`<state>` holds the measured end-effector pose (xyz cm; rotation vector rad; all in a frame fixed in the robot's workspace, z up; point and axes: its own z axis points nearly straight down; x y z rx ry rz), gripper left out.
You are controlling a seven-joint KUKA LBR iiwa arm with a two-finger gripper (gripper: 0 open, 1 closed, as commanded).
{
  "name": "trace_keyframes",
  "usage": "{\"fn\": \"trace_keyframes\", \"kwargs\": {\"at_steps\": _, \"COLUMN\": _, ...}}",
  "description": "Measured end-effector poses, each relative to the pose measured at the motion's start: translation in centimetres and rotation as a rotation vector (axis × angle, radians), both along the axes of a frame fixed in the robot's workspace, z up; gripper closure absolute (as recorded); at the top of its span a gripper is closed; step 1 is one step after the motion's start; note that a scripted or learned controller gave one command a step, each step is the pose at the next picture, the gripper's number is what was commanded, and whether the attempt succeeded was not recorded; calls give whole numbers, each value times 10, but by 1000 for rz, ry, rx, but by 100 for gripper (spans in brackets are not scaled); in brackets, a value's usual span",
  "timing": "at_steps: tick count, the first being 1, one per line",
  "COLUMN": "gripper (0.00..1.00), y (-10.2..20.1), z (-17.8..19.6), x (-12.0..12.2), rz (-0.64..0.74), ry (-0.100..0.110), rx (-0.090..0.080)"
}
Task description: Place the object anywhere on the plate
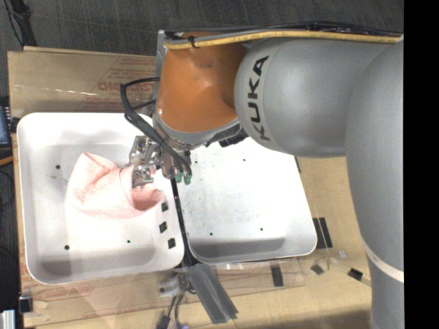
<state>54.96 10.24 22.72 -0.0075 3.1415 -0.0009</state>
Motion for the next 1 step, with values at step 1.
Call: {"fn": "trace_keyframes", "kwargs": {"at_steps": 1, "gripper": 0, "y": 0, "z": 0, "x": 0, "rz": 0, "ry": -1, "rx": 0}}
